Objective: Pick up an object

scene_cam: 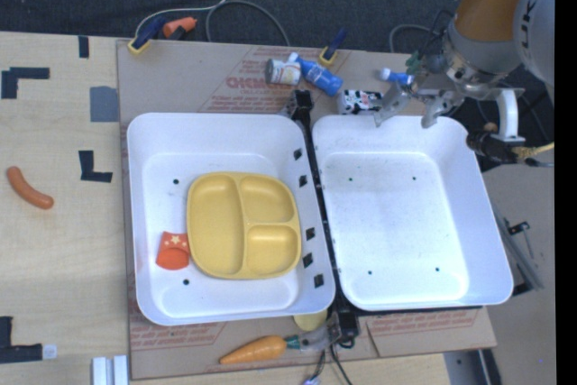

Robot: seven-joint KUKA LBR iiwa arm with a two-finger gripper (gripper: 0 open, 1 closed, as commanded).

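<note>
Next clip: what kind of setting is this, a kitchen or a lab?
Most likely a robot lab bench rigged for grasping trials. Two white bins sit clamped on a cardboard sheet, the left one holding a yellow divided plate, and toy food such as a carrot lies loose outside them.

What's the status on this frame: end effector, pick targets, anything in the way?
End effector over right bin far rim, nothing between fingers. Yellow divided plate and orange cup in left bin, untouched. Path unobstructed.

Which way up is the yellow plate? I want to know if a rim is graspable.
Right side up: the plate lies flat in the left bin, its three hollow compartments facing up, raised rim showing all round.
</note>
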